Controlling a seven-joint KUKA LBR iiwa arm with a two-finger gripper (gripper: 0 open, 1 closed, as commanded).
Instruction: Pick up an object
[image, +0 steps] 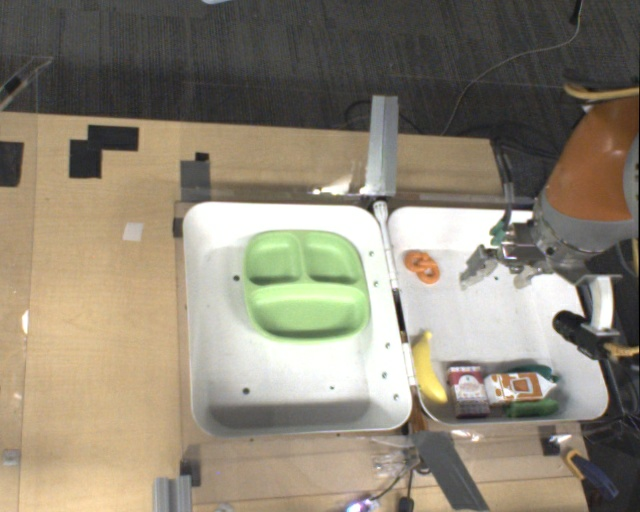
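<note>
Gripper (500, 265) hangs over the upper middle of the right bin (600, 405), fingers spread apart, nothing between them. Left fingertip points down-left toward bare bin floor; the right one sits near the wrist body. Arm (595, 185) enters from the right, orange band above the grey wrist.

Right bin contents: small orange piece (422, 266) near the upper left corner, well left of the gripper and apart from it. Banana (428, 368) lies along the left wall, lower half. Two packets (505, 390) sit side by side along the bottom wall, just beside the banana's lower end; a green item (528, 407) lies against them, kind unclear.

Left bin (205, 300): green tray (305, 283) with three compartments, lying flat near the middle.
</note>
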